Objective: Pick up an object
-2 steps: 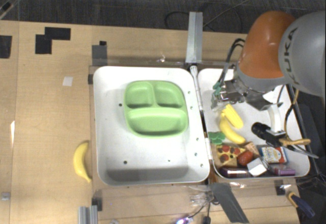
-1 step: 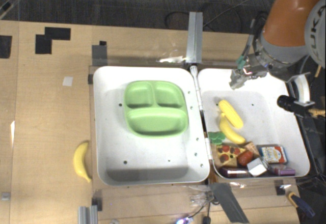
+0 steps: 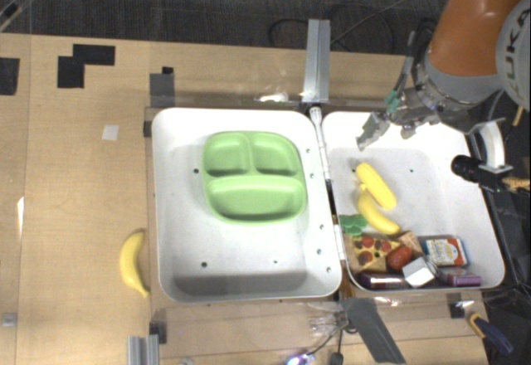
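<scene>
Looking down, you see the jaws (image 3: 375,129) hanging over the back of the right bin (image 3: 465,181), well above its floor; you cannot tell how wide they stand. Two bananas (image 3: 375,197) lie near the bin's middle, and a heap of toy food (image 3: 406,260) fills its front. A green divided plate (image 3: 252,174) sits in the left bin (image 3: 178,214), and another banana (image 3: 133,262) lies on the worktop (image 3: 75,189).

Glossy white plastic bins (image 3: 174,189), matt green plastic tray (image 3: 253,175); pale wood bench (image 3: 75,189) — smooth, metal rail (image 3: 317,60)
</scene>
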You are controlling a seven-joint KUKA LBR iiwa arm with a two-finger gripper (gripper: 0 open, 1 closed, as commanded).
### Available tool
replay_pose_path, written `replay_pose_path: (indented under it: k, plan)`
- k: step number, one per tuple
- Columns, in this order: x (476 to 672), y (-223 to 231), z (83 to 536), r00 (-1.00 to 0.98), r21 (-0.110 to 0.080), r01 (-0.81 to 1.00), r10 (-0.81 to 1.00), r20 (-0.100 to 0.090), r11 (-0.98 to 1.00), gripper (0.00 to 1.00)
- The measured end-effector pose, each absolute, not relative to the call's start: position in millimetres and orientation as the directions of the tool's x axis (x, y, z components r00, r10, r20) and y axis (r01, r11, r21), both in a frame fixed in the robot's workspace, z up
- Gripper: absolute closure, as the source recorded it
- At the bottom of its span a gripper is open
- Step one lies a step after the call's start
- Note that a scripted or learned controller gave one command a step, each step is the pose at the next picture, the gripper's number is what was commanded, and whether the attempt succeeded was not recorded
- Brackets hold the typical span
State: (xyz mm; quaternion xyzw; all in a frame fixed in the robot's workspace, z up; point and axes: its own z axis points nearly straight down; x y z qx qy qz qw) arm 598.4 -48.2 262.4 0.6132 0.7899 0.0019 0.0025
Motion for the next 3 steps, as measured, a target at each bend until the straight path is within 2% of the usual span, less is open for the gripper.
replay_pose_path:
  k: [1, 2, 3]
  plan:
    - [584.1, -89.4, 173.9, -0.214, 0.004, 0.977, 0.977, -0.001, 0.214, 0.0]
    - [576.2, -114.0, 90.5, -0.277, 0.014, 0.961, 0.961, -0.005, 0.277, 0.0]
    - [578.6, -111.6, 102.7, -0.28, 0.02, 0.96, 0.96, -0.004, 0.28, 1.0]
